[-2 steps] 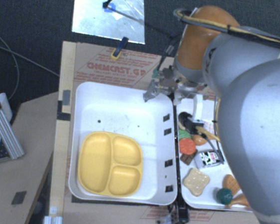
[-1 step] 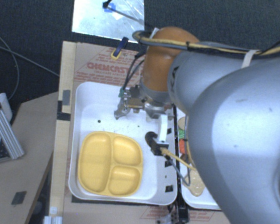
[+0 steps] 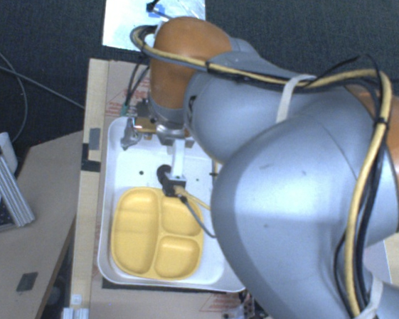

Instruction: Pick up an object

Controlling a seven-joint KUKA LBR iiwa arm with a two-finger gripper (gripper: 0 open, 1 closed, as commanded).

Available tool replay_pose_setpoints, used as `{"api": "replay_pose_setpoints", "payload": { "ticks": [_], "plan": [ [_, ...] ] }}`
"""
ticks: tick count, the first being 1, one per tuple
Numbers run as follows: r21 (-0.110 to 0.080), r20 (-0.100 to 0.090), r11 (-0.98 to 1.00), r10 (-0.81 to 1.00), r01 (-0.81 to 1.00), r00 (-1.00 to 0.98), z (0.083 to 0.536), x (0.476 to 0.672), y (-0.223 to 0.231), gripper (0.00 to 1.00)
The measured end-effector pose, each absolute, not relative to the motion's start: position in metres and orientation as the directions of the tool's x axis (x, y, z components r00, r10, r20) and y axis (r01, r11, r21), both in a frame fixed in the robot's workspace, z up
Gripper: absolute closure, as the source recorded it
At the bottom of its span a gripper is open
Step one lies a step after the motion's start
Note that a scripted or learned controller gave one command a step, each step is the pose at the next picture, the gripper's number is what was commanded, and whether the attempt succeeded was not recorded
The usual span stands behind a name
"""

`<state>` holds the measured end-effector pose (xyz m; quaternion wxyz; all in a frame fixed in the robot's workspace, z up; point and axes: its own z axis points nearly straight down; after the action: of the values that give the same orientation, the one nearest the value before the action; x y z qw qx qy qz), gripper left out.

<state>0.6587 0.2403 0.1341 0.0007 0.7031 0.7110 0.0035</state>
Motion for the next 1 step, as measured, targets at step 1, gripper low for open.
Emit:
{"api": "replay_pose_setpoints", "payload": {
  "ticks": [1],
  "plan": [
    [0.005, 0.001, 0.011, 1.0, 1.0, -0.011, 0.1458, 0.6588, 0.2353, 1.0]
  ]
}}
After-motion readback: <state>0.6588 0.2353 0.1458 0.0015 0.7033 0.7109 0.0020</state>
